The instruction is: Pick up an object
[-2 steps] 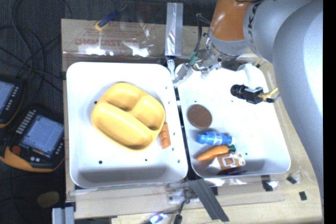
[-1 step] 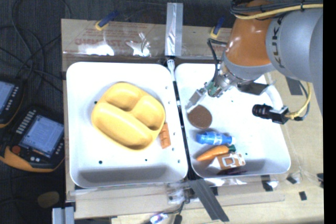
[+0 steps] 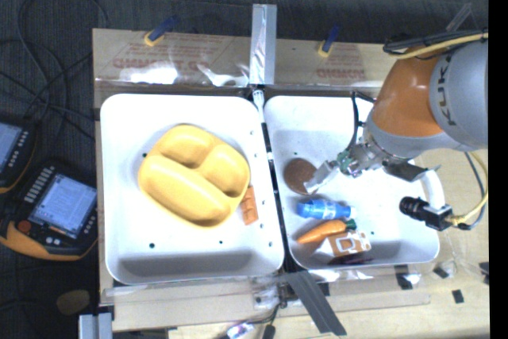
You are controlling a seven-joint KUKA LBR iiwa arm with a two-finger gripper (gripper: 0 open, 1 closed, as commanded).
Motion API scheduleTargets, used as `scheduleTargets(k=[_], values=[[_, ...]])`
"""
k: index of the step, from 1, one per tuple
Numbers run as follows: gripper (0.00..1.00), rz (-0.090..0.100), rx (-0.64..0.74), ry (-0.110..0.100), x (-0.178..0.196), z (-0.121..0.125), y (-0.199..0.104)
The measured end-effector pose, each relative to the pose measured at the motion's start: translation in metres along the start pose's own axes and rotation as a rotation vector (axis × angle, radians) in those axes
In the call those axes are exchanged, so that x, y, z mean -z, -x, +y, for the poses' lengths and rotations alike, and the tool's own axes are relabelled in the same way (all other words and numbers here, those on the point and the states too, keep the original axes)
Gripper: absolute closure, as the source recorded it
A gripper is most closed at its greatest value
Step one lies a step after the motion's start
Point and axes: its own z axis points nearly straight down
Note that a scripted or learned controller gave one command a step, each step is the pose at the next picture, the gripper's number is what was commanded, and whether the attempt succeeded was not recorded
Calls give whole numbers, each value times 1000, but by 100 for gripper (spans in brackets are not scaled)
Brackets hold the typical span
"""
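The arm reaches in from the right over the right bin, its end effector angled down and to the left, with the tip just at the right edge of a brown round object lying near the bin's left wall. Whether the tip touches that object, or how far apart the fingers stand, cannot be told from this angle; nothing is visibly held between them. Just below the end effector lie a blue bottle, then an orange carrot, with a small orange-and-white packet beside it. In the left bin sits a large yellow bun-shaped object, with a small orange piece at its right side.
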Motion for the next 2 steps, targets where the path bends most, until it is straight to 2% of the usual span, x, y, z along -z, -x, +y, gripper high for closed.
scheduleTargets(k=[1, 2], values=[[0, -6, 89, 9, -52, -10, -8], [0, -10, -23, 18, -51, -53, -20]])
